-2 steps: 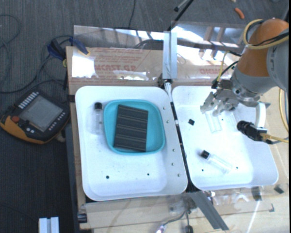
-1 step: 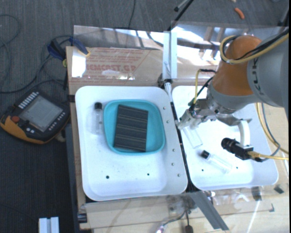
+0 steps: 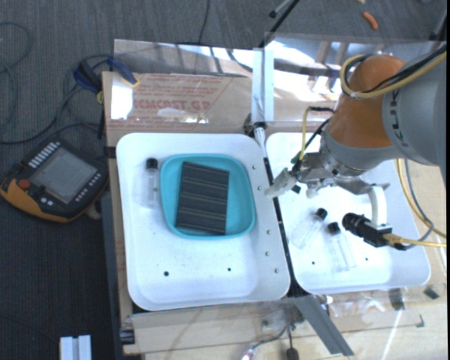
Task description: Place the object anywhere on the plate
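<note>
Where two shallow white bins sit side by side on the pale wooden table (image 3: 202, 322), the grey arm with the orange band (image 3: 375, 103) enters from the right of the frame and bends down toward the centre. Its end effector (image 3: 276, 186) is over the ridge where the two bins meet, at mid-height of the frame, pointing toward the left bin (image 3: 202, 276). How far it is open cannot be told from this angle, nor whether it has hold of anything. A turquoise, square, shallow plastic plate (image 3: 242, 201) lies in the upper middle of the left bin. A dark grey rectangular block with a ribbed top (image 3: 202, 197) lies flat on the plate near its centre, wholly within the rim, its long side running up and down the frame at a slight tilt. Just beside the plate's left edge, on the bin floor, lies a clear plastic vial with a black cap (image 3: 148, 182), cap toward the top of the frame. In the right bin (image 3: 367, 276) two more clear vials with black caps lie near each other, left of centre: one vial (image 3: 311, 227) slanted, the other vial (image 3: 340, 247) just to its right and lower. On the dark carpeted floor (image 3: 30, 291) at the left of the frame rests a handheld control pendant with a grey screen and orange-and-black casing (image 3: 56, 180), well apart from the bins. A clear panel with red lettering (image 3: 176, 105) stands along the upper edge of the left bin.
</note>
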{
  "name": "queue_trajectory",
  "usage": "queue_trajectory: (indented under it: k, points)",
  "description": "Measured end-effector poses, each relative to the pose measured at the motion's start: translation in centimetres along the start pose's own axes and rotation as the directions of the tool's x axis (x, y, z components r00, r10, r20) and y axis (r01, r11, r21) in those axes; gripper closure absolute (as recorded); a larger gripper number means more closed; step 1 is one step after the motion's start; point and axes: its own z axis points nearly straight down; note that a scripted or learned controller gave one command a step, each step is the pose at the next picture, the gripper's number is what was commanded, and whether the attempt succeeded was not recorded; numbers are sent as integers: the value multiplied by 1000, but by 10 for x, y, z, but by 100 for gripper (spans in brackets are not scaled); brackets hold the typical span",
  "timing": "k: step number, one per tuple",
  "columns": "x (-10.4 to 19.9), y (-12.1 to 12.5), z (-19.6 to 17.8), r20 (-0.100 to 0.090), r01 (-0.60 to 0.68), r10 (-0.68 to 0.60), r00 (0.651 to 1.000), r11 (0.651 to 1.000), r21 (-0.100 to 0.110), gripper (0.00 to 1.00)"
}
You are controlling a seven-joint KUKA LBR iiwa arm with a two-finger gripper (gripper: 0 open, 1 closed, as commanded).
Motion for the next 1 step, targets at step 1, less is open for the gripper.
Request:
queue_trajectory:
  k: [1]
  points:
    - [59, 18, 0, 1, 1, -1, 1000, 1000, 0, 0]
